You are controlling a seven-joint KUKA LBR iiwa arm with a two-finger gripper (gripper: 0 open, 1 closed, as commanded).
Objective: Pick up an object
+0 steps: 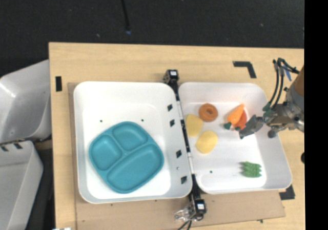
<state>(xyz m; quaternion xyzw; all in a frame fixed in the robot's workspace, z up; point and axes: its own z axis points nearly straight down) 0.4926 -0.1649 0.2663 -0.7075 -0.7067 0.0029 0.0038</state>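
- Grey two-finger gripper [248, 126] reaches into the right shallow white bin [271, 170] from the right, sitting just beside the orange carrot-shaped plastic toy [236, 115], at its lower right.
- Whether it's spread or pinched: cannot tell, the tip is small and dark here; nothing visibly held.
- Other candidates in the same bin: brown ring-shaped doughnut toy [208, 112], pale yellow wedge-shaped piece [193, 125], yellow rounded lemon-like toy [206, 142], green leafy toy [251, 169] lying well apart near the front.
- Left white bin [82, 121] holds a teal divided plastic plate [126, 156]; not relevant.
- Likely target: the carrot, being closest.
- To do it well: centre over the carrot's body, straddle its narrow width, go low before closing, lift straight up, keep away from the bin wall.
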